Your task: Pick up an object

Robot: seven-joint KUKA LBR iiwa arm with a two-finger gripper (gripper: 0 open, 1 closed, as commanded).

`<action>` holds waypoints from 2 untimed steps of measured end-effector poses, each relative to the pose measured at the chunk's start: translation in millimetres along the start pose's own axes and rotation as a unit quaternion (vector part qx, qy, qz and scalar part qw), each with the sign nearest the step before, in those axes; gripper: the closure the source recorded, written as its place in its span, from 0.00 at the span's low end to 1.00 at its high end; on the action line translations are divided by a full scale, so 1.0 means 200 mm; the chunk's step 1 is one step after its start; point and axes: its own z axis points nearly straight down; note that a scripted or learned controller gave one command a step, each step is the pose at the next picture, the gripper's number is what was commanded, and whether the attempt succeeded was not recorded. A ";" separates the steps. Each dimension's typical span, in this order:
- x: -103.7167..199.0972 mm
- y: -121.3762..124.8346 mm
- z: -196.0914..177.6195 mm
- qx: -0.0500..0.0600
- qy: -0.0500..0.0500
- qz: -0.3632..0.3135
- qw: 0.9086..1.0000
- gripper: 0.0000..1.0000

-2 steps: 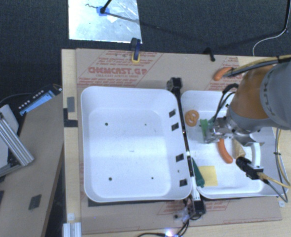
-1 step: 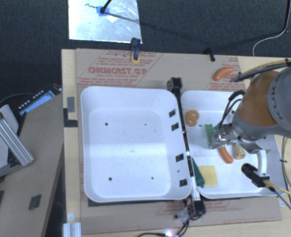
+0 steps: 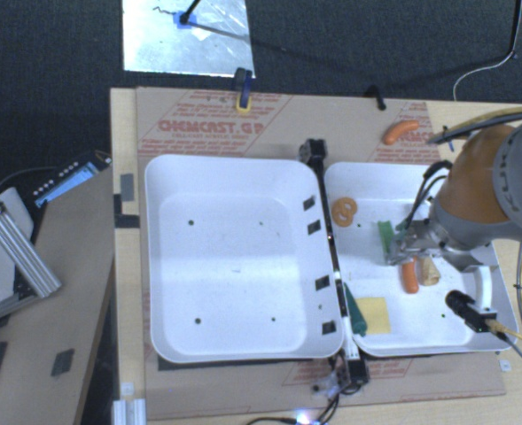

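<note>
Reach stage of the pick, judged from the pose. Gripper (image 3: 409,248) low inside the right bin (image 3: 367,177), just beside the green block (image 3: 385,236) on its right. Just past the gripper from that block, an orange sausage-shaped piece (image 3: 409,277) and a tan chunk (image 3: 429,270). Beyond the block toward the bin's far left corner, a pretzel-like ring (image 3: 344,209). Claw opening: impossible to tell; nothing seen held. Next move, probably: closing squarely around one piece, then lifting.

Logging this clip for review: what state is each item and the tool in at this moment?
tool: lowered into the right bin
green block: lying beside the tool
orange sausage toy: lying loose under the tool
pretzel: flat, untouched
yellow sponge: flat, untouched
left bin: level
</note>
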 end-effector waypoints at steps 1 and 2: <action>-0.08 -0.15 -0.23 0.006 0.000 0.001 1.000 1.00; 0.02 -0.31 -0.13 0.007 0.001 0.001 1.000 1.00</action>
